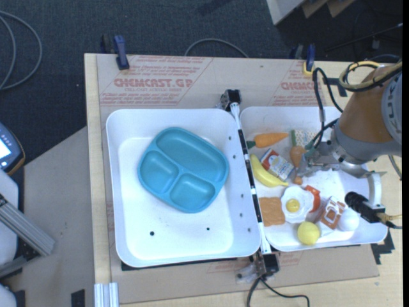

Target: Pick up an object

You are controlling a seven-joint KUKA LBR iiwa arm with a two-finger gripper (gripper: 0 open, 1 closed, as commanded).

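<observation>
The right bin (358, 240) holds a heap of toy food: an orange carrot (271, 139), a yellow banana (264, 173), a small red and white packet (278, 165), a slice of toast (273, 211), a fried egg (294, 204), a yellow lemon (308, 233) and a red and white carton (331, 213). My gripper (305, 165) hangs low over the middle of this bin, just right of the packet and above the egg. Its tips are lost among the toys, beside a small brown piece (296, 153).
The left bin (121, 171) carries a blue divided plate (184, 169). A black clamp (231, 97) sits where the two bins meet at the back. The grey and orange arm (370, 117) covers the right bin's far right side. Cables loop behind it.
</observation>
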